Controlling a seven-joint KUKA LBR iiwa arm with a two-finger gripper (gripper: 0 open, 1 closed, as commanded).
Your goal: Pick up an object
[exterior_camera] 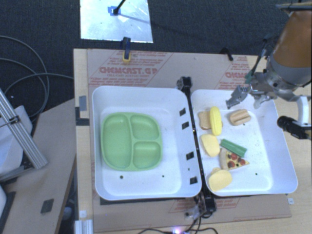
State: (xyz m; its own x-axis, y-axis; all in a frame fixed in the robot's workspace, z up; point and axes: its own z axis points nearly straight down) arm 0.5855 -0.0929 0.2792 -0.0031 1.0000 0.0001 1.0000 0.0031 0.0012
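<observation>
The right bin [278,150] holds several toy foods. A tan bread roll [239,116] lies near its back, with a yellow corn cob [215,120] and a tan cracker [204,120] to its left. Further forward are a yellow chunk [210,145], a green block [233,146], a pizza slice [233,161] and a yellow lump [220,180]. My gripper [247,99] hangs over the bin's back edge, just above and behind the bread roll. It is open, with nothing between its fingers.
A green divided plate [131,141] lies in the left bin [170,106]. A black clip [184,83] sits at the back of the ridge between the bins. A blue and yellow clamp [126,50] and a shiny metal sheet [116,13] lie behind the bins.
</observation>
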